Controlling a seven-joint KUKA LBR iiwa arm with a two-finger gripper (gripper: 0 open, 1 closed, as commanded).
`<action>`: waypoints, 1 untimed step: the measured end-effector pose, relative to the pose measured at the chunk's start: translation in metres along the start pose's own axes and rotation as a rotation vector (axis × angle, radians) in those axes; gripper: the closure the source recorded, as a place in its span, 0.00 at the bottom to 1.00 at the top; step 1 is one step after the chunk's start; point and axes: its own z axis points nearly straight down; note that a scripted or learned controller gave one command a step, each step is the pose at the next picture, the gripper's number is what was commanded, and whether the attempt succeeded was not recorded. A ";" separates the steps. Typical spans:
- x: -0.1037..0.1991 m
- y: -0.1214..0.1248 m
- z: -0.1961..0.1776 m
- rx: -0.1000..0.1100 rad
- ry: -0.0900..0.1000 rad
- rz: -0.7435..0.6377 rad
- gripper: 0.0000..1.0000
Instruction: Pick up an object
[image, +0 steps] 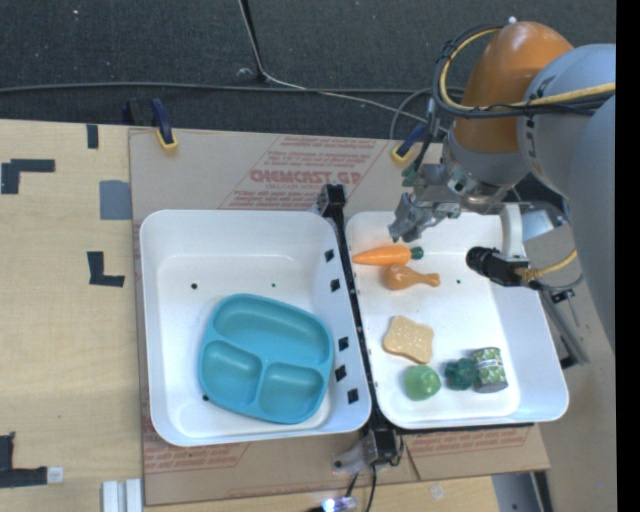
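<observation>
Bins sit side by side on a sheet of brown cardboard (290, 165) printed with red lettering, itself on a pale wooden bench (60, 330). The left shallow white plastic bin (165, 250) holds a light blue plastic tray with three compartments (266, 357), lying flat toward the bin's near half. The right shallow white plastic bin (535, 395) holds the small items: an orange toy carrot with a green tip (386, 256) lying sideways near the far left corner, a brown toy chicken drumstick (410, 279) just beside and in front of it, a tan slice of toy bread (408, 339) nearer the middle, and along the near edge a round green ball-like toy (422, 382), a dark teal lumpy toy (460, 374) and a small green-and-grey can (488, 368), the last two touching.

Reaching in from the right, the grey arm with its orange band (510, 60) hangs its two-finger gripper (408, 230) low over the far left part of the right bin, its tip just above the carrot. Whether the jaws are spread or closed cannot be told from this angle, and nothing is visibly pinched between them.
</observation>
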 end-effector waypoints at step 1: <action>0.049 0.004 0.013 0.001 0.000 0.002 1.00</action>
